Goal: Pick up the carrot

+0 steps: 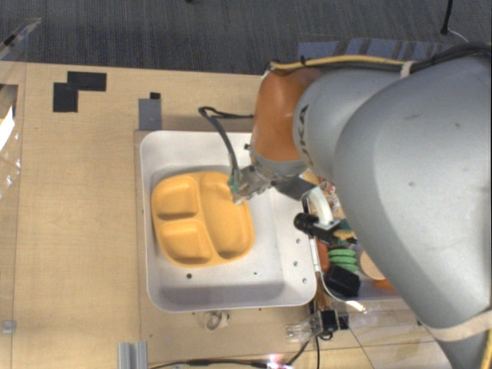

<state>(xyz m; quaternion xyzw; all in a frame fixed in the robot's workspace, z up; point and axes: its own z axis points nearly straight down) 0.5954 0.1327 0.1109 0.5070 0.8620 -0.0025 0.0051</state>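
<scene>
Carrot (325,257) lies just past the left bin's (269,283) right rim.
Gripper (240,188) is held over the tray (184,221), off target; its state cannot be told.

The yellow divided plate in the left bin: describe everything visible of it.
The yellow plastic-looking divided plate lies flat on the floor of the left white bin, toward its left and middle. It is rounded-square, matte, with three shallow compartments: two smaller on the left, one longer on the right. The gripper on the grey arm hangs over its upper right edge; contact cannot be judged.
</scene>
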